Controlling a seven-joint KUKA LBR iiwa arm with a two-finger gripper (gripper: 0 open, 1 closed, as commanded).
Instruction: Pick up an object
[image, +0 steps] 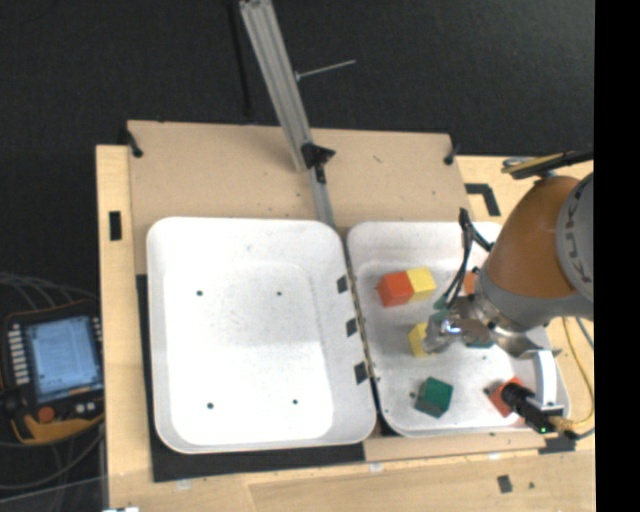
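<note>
Gripper positioned in right bin, touching small yellow block. Jaw state: cannot tell. Green block nearby

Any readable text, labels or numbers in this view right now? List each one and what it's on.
"KU": partial grey letters, running vertically on the arm, cut off at the frame edge.
Handheld screen left of the bench: lit blue, its contents too small and blurred to read.
Blocks in the right bin: no markings visible.
</note>
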